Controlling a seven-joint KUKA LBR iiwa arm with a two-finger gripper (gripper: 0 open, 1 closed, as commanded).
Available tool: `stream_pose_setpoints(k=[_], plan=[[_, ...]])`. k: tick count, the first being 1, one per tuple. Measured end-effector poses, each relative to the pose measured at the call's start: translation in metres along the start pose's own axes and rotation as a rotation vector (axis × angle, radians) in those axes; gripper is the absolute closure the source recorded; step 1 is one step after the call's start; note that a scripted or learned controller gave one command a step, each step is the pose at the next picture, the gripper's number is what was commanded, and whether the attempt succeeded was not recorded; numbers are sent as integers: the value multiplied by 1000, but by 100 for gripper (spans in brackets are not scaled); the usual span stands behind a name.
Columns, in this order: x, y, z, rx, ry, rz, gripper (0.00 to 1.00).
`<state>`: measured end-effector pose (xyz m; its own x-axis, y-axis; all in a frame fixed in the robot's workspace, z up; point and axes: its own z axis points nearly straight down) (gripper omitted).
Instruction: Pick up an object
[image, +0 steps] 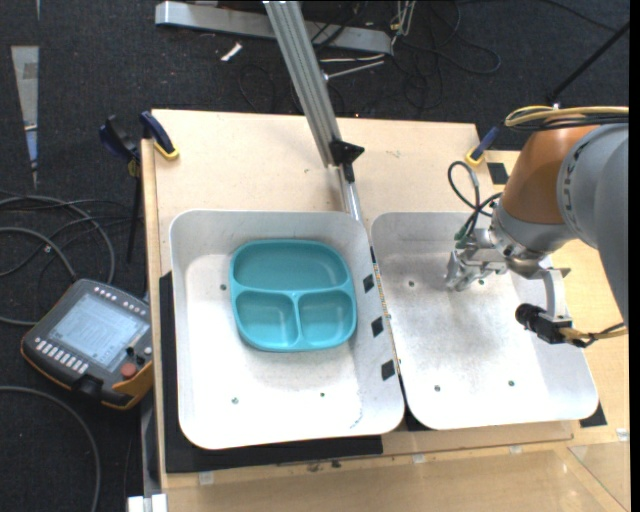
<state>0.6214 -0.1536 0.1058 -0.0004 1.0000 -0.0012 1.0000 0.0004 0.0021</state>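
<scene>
A teal divided plate (293, 294) with three compartments lies flat in the left white bin (200, 390), in its upper middle. My gripper (462, 276) hangs over the upper part of the right white bin (500, 390), far to the right of the plate, its metal fingers pointing down near the bin floor. The arm, with its orange band (540, 180), reaches in from the right. I see nothing between the fingers.
A slanted metal pole (315, 95) rises from the back of the bench between the bins. A teach pendant (90, 345) lies on the floor to the left. Cables hang beside the wrist. The wooden bench top (250, 160) surrounds both bins.
</scene>
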Motion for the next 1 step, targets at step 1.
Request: stream_pose_setpoints(k=[1], plan=[[1, 0, -64, -5, -1, -1, 100]])
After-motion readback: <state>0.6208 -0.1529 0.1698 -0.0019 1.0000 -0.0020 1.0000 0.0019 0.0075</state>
